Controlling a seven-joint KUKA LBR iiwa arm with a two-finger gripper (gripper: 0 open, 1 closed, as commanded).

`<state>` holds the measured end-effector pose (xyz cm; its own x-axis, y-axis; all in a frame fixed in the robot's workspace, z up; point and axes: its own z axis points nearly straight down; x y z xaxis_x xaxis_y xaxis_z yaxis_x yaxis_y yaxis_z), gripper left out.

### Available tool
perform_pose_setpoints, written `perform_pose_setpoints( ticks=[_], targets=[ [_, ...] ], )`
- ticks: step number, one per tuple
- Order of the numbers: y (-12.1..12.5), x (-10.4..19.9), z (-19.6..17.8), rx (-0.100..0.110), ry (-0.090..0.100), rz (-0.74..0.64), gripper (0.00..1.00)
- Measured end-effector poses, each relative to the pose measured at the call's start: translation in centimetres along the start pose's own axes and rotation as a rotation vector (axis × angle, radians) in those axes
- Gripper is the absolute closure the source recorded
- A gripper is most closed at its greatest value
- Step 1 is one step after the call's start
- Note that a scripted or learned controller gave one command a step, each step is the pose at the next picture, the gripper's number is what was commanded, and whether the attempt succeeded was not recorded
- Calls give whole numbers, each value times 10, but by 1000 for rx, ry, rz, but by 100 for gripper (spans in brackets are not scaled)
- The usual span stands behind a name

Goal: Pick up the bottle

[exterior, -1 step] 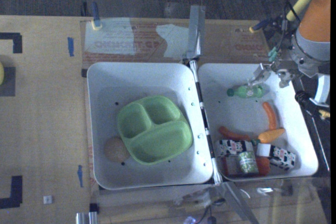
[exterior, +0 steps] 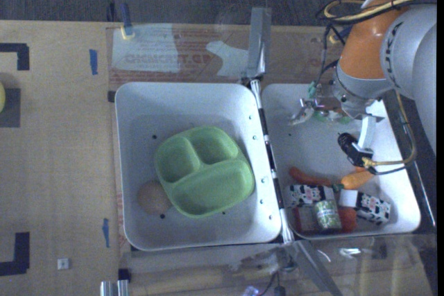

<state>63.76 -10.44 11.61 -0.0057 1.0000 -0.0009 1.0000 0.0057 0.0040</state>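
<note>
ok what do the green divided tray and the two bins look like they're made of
The green tray looks like moulded plastic, matte with a soft sheen: one even colour, rounded compartment walls. The left bin and right bin look like smooth white plastic or painted metal; hard to tell which.

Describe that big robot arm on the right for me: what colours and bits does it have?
The arm is a thick, rounded grey body with a glossy orange band above its wrist. Black and yellow cables loop around the top. Its gripper is a small cluster of metal parts, and a white bracket hangs beneath the wrist.
</note>
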Motion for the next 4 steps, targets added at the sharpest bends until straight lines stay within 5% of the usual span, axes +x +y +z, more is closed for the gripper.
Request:
perform_pose_setpoints(
  ticks=[1,2,3,4],
  targets=[
    [-53,8,29,0,2,-37,0],
    [20,-30,20,20,2,88,0],
    [20,-29,10,23,0,85,100],
    [22,-71,33,41,14,73,100]
  ],
)
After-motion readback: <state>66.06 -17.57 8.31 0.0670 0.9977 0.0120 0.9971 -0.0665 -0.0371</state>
